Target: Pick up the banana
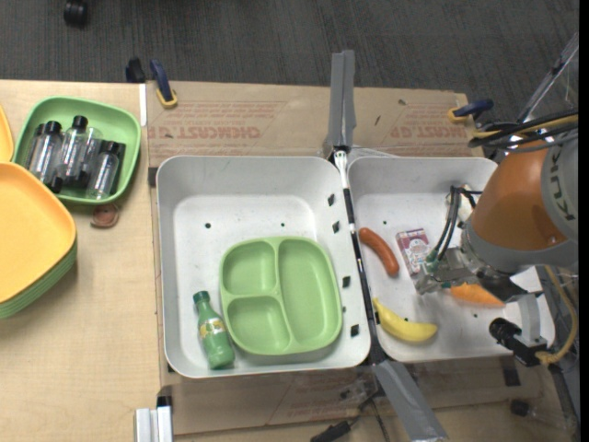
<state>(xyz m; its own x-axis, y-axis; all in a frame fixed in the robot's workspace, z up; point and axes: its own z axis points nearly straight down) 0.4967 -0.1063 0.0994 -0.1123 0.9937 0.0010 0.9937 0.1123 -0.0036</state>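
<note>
The yellow banana [406, 324] lies on the floor of the right bin [405, 191], near its front left corner. My gripper [433, 281] hangs low over the same bin, a little behind and to the right of the banana and apart from it. The arm's orange and grey wrist [515, 215] covers the bin's right side.
A red sausage [379, 250] and a pink packet [413, 248] lie just left of the gripper. An orange item [475, 293] sits under the wrist. The left bin [184, 247] holds a green divided plate [279, 295] and a green bottle [213, 331]. A green tray of bottles [77, 150] and orange plates [32, 247] stand at far left.
</note>
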